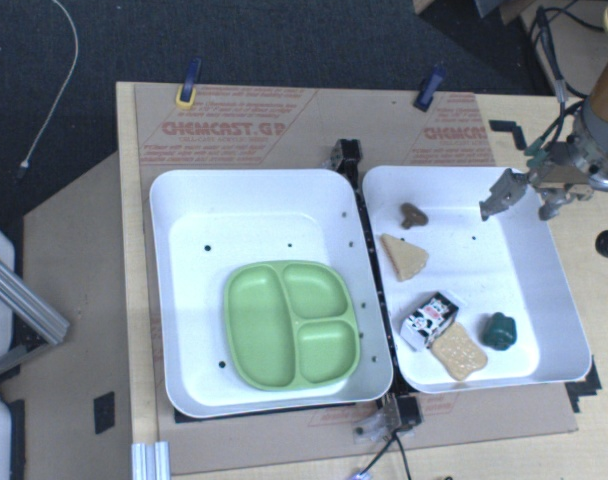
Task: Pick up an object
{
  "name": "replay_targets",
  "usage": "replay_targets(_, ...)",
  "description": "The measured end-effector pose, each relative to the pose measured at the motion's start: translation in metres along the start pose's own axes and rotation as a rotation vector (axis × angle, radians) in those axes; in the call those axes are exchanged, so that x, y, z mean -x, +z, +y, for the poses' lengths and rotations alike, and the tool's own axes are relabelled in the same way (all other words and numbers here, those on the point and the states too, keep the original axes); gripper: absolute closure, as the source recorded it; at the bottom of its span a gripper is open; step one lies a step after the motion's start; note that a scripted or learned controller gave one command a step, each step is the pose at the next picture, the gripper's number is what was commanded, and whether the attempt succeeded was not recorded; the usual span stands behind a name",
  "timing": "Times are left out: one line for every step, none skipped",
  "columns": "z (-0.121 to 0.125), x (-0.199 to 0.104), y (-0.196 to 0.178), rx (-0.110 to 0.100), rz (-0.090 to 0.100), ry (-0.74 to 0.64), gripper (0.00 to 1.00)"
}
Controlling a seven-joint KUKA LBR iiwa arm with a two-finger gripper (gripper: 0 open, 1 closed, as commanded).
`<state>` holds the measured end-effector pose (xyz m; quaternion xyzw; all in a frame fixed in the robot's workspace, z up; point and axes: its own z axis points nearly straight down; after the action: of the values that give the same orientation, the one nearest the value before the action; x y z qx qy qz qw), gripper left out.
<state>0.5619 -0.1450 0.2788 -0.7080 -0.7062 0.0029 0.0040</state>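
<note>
two white bins (174, 268), one green tray (289, 323), five small objects (428, 320)

Legible markings are confined to the brown board (284, 118) under the bins. Red block lettering, reading approximately "CHEMCAST GP", runs across its far edge, well left of the gripper (525, 194). A second red print of the same form sits nearer the gripper, just left of it, beyond the right bin (544, 268); partly covered, not fully readable. Smaller red lines beneath both: illegible.
</note>
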Motion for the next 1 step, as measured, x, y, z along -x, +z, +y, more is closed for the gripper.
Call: replay_targets(0.0017, -0.0002, -0.0054, 0.01, -0.002, -0.003, 0.0)
